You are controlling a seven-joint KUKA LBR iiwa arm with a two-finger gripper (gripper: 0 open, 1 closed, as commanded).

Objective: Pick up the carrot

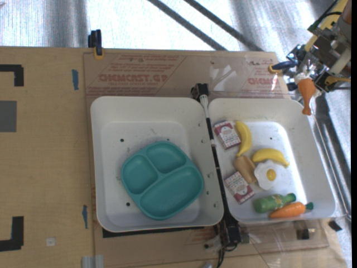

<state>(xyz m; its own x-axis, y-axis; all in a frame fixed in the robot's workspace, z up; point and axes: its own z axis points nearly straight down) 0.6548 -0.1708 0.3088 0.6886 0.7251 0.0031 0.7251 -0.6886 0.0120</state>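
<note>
- One teal divided plate is sitting in the left bin, with nothing lying in its three compartments.
- In the right bin, counted left to right: two small red-and-white cartons (one near the far edge, one nearer the front), one tan roll-shaped piece lying between them, two bananas, one fried egg, one green bottle-shaped thing.
- One carrot is lying at the front edge of the right bin, touching the green piece beside it; it is not being lifted, so the pick is not yet done.
- The gripper is hanging at the far right, above the bin's far corner and well apart from the carrot; I cannot tell how it is set.
- One orange drumstick-shaped toy is dangling just below it (whether pinched or merely overlapping, I cannot tell).
- Left to do, in my judgement: the whole reach, descent and grasp.
</note>
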